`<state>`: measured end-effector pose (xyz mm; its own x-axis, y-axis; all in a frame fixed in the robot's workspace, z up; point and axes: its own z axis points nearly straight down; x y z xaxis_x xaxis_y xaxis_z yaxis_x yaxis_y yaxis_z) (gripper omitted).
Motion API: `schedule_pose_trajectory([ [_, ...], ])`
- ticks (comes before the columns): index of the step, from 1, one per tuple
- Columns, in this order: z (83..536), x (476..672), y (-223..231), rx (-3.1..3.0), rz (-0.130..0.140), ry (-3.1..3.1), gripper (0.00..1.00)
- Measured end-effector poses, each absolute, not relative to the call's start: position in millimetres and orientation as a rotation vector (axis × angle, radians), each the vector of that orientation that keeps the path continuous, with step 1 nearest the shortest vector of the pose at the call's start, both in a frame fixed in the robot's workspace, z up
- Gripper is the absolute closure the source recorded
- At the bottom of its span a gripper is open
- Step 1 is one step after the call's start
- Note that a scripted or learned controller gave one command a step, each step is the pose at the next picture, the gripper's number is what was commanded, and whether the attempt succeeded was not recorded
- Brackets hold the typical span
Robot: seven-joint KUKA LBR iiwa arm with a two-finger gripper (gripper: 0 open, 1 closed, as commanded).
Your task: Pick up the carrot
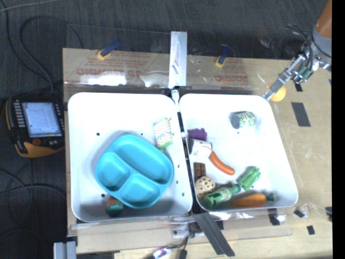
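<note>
Lying along the near wall of the right bin (283, 144), well to the right of the blue divided plate (135, 169) and slightly nearer the camera than its centre, is the carrot (249, 200), orange, roughly level, with a small green stub at the end away from the plate. A dark green piece (220, 195) touches its plate-side end, and where one stops and the other starts is hard to make out. Under the plate's near rim in the left bin (81, 144) a small reddish and green thing (113, 205) is mostly hidden, too little showing to name it. Just beyond the carrot sit a lighter green leafy piece (248, 177) and, closer to the plate, a round tan biscuit-like piece (204, 185) with a dark brown block (199, 170) behind it. Farther back an orange-red tapered piece (222, 164) lies at a slant with a white shape at its plate-side end, and a purple item (197, 135) sits against the wall between the bins. Beyond the plate's far right edge stands a pale corn-like cob (163, 133). A small can (242, 118) lies farther back, far right of the plate. Farthest off, outside the right bin's far corner, the gripper (275, 88) hangs over the bench, well apart from the carrot; a yellow-orange blob (278, 95) shows at its tip, and I cannot tell whether the gripper is open or closed, nor whether it grips that blob. The arm's orange band (325, 19) is cut off by the picture's edge.
</note>
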<state>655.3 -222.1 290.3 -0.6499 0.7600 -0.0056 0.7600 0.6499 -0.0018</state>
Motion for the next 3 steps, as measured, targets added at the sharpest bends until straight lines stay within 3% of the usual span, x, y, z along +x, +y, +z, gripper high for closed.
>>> schedule_pose_trajectory([
  [1,325.5,666.0,-223.2,1.188,-0.007,2.903,1.00],
  [3,371.9,662.5,-223.1,0.923,-0.005,2.998,1.00],
])
